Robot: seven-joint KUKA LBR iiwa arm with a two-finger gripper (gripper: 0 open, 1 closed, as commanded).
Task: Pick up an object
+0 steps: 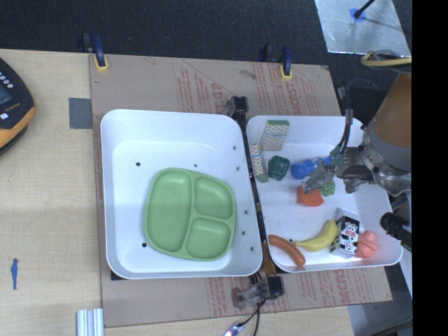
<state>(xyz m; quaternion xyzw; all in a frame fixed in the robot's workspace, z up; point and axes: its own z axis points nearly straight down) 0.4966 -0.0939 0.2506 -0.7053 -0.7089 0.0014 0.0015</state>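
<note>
- Fingers of the gripper (323, 179): couldn't tell open vs closed; dark tips blurred together low over the right bin (280, 126), nothing visibly between them.
- Step in hand, my read: approach/descent phase of the pick. Gripper hung right above the orange-red object (310, 197), w/ the blue object (304, 169) just beside on the camera's left. Whether the tips touched either, unclear.
- Likeliest target (a guess, since the task names none): orange-red object, mid right bin, directly under the tips.
- Next move would've called for: tips straddling one item only, then closing and lifting straight up. Blue object sat near enough to get clipped or dragged along.
- Count, right bin:
  - 1 orange-red object
  - 1 blue object
  - 1 dark green object (278, 166), near blue one
  - 1 small box (274, 135) w/ green top, at far wall
  - 1 banana (318, 237)
  - 1 sausage (287, 250), touching banana's end
  - 1 black-and-white carton (346, 236)
  - 1 pink object (366, 243), just beside carton
  - 1 pale strip-like item along the left wall, too indistinct to name
- Count, left bin (119, 135): 1 green divided plate (189, 214), 3 compartments.
- 2 bins total, side by side; 1 arm.
</note>
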